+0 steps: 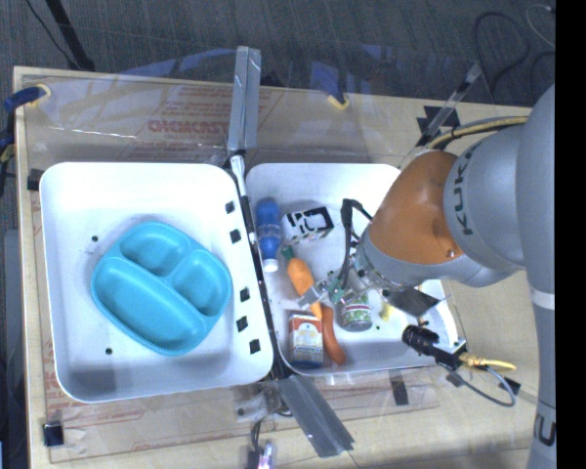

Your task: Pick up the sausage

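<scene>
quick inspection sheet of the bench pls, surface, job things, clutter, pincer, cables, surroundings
surface: bench with left bin and right bin side by side
job's things: sausage lies near the right bin's front wall, beside a small carton
clutter: blue bottle, carrot, small jar in the right bin; blue divided plate in the left bin
grippers: pincer low over the right bin, by the jar; grip state unclear
cables: yellow-tipped cable at the bin's front right
surroundings: dark carpet

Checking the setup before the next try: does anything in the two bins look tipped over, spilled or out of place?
Nothing looks spilled or broken. The right bin is simply cluttered: blue bottle, carrot and sausage lie flat, crowded together. The blue plate sits askew in the left bin.
</scene>
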{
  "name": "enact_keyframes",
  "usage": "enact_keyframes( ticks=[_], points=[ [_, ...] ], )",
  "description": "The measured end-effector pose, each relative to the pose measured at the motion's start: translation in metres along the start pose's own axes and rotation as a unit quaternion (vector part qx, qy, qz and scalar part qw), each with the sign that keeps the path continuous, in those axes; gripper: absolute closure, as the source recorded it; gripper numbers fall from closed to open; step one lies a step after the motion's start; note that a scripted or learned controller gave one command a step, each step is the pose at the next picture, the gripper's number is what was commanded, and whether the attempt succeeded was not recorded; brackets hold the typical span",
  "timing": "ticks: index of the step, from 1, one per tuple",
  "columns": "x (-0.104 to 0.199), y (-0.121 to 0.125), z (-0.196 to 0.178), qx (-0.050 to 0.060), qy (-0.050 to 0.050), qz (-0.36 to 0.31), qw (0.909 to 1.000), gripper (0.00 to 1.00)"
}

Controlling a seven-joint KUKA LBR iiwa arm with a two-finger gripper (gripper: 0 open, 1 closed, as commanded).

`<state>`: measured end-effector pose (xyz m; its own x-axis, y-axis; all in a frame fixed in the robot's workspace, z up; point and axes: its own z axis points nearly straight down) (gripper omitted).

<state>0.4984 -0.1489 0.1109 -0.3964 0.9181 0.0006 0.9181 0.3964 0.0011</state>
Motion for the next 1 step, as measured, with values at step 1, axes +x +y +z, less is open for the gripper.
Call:
enact_keyframes(
  ticks=[1],
  points=[
    [-0.0220, 0.0558, -0.1110, 0.000, -0.001, 0.076, 0.9971, 1.00]
  ],
)
